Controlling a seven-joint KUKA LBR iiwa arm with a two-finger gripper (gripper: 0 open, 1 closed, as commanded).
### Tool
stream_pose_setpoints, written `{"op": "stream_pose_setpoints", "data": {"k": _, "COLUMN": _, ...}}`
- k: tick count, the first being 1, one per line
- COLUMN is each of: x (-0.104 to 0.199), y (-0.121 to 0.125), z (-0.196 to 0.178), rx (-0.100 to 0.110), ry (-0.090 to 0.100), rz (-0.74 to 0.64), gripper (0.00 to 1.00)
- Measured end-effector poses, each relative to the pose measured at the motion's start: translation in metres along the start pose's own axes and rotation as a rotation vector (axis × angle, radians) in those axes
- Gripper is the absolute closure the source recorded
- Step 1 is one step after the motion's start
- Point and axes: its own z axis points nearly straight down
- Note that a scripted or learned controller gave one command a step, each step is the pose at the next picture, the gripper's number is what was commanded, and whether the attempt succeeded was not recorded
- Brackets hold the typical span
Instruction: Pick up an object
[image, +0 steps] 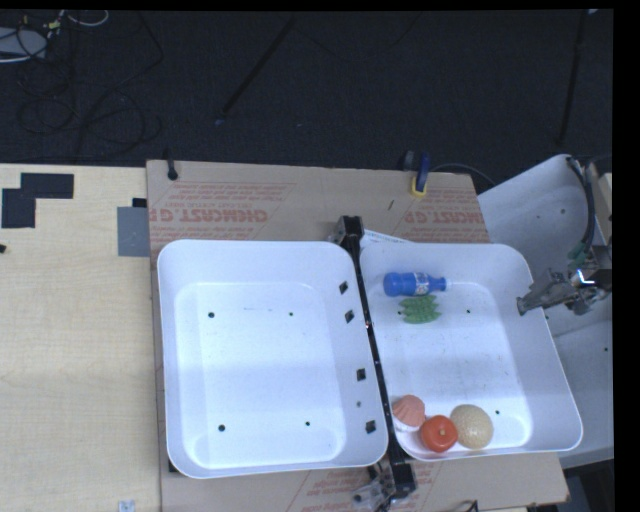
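The right bin (540, 340) holds a blue bottle (412, 284) lying on its side near the far wall, with a small green leafy toy (421, 310) just in front of it. In the near corner sit a pink shell-like piece (407, 410), a red tomato-like ball (438, 433) and a beige round object (472, 425), close together. My gripper (530, 300) hangs at the right bin's right rim, well to the right of the bottle and apart from every object. Nothing shows in its grasp.
The left bin (170, 350) stands beside the right one, with a black divider strip (362, 330) between them. Both rest on a cardboard sheet (260, 205) on a wooden bench (70, 350). A grey-white surface (540, 200) lies behind the gripper.
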Motion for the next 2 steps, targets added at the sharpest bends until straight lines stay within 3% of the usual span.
{"op": "stream_pose_setpoints", "data": {"k": 1, "x": 0.0, "y": 0.007, "z": -0.015, "rx": -0.001, "ry": 0.0, "rz": 0.0, "gripper": 0.0}}
{"op": "stream_pose_setpoints", "data": {"k": 2, "x": 0.0, "y": -0.008, "z": -0.046, "rx": -0.002, "ry": 0.0, "rz": 0.003, "gripper": 0.0}}
